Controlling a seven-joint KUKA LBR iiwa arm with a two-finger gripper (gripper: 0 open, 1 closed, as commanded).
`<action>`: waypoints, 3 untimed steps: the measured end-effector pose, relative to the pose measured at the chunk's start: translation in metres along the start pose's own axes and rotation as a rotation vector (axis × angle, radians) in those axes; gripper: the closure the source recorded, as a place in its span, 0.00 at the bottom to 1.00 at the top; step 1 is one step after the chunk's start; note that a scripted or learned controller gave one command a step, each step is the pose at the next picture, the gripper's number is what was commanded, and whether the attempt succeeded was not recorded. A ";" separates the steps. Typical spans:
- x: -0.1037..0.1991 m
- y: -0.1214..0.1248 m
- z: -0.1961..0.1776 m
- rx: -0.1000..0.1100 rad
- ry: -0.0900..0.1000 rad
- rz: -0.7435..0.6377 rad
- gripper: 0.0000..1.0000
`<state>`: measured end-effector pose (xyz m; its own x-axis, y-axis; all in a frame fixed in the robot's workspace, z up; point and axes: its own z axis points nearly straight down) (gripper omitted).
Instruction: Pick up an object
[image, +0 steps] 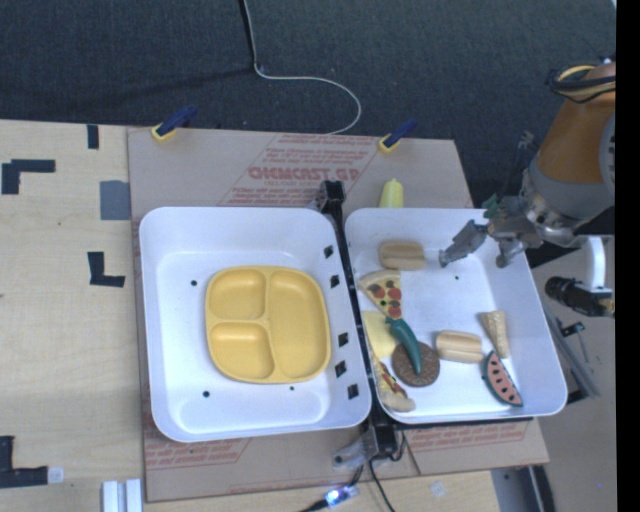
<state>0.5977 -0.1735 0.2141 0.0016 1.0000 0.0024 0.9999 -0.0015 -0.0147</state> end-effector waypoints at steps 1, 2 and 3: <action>0.000 0.003 -0.008 -0.013 -0.003 -0.003 0.00; 0.010 0.003 0.043 -0.009 -0.002 -0.003 0.00; 0.012 -0.002 0.088 -0.009 -0.003 -0.004 0.00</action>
